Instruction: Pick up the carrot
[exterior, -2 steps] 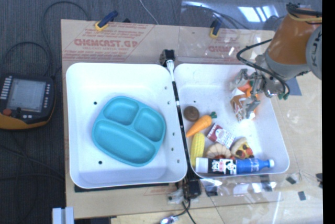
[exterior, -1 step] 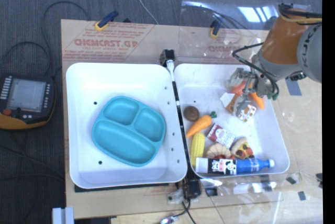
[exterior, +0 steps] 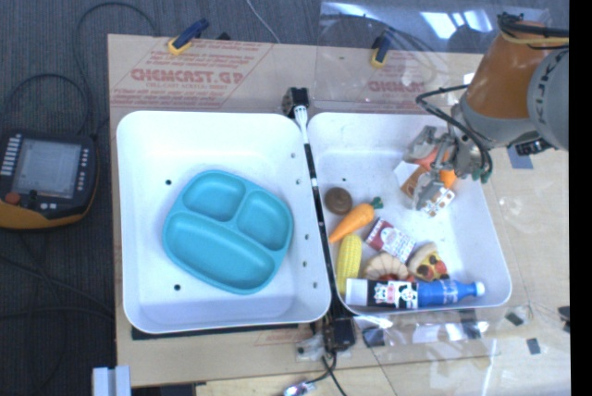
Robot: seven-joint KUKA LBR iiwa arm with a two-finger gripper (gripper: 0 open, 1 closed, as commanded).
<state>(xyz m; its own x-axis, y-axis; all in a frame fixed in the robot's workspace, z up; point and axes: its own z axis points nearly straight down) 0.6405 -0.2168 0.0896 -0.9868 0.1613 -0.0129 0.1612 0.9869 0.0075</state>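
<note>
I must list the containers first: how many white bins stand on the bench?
2. The left bin holds a blue plate. The right bin holds the carrot, corn, a bottle and other small things, with the gripper above it.

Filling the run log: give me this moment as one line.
gripper: above right bin, upper right | carrot: lying in bin, left side, not held | step: pick pending

The tray (exterior: 228,230) lay in the left bin (exterior: 139,200) — the carrot (exterior: 352,221), corn (exterior: 348,262) and bottle (exterior: 416,293) sat in the right bin (exterior: 495,237), gripper (exterior: 433,172) above.
</note>
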